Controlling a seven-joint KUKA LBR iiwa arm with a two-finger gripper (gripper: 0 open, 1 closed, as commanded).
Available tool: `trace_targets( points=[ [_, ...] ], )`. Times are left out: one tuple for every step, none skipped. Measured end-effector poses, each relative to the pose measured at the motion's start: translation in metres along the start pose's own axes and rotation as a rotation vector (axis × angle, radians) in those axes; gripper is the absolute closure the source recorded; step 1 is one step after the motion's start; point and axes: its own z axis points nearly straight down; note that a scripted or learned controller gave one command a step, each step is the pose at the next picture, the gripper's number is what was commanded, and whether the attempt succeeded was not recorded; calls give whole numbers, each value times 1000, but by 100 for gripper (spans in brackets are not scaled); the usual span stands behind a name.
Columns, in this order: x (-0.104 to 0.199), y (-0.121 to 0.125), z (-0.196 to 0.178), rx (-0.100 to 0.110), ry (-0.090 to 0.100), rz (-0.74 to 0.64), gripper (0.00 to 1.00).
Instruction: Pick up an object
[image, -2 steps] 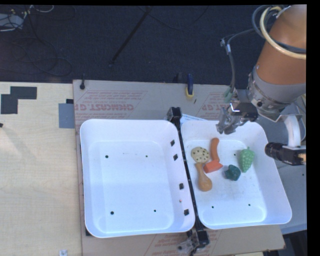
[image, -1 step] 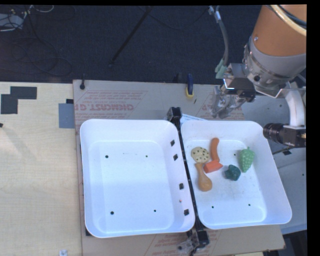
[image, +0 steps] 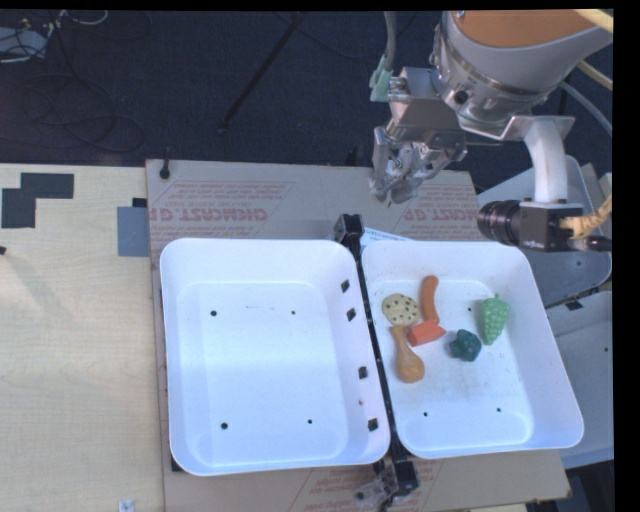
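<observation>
red upside-down print on the cardboard sheet (image: 250, 205) under the bins, blurred, not legible

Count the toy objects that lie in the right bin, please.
5, clustered in the right bin: spotted cookie, orange carrot, tan drumstick, dark teal piece, green grapes. None looks hidden.

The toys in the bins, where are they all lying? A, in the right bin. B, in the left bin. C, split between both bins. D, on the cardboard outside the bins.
A: the green grapes, teal piece, orange carrot and tan drumstick all lie in the right bin.
</observation>
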Motion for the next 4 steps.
trace_targets(
  points=[
    [-14, -24, 172, 25, -8, 10, 100],
    [30, -54, 36, -6, 3, 2, 100],
    [79, -41, 2, 4, -1, 3, 100],
    [96, -35, 179, 24, -11, 7, 100]
  ],
)
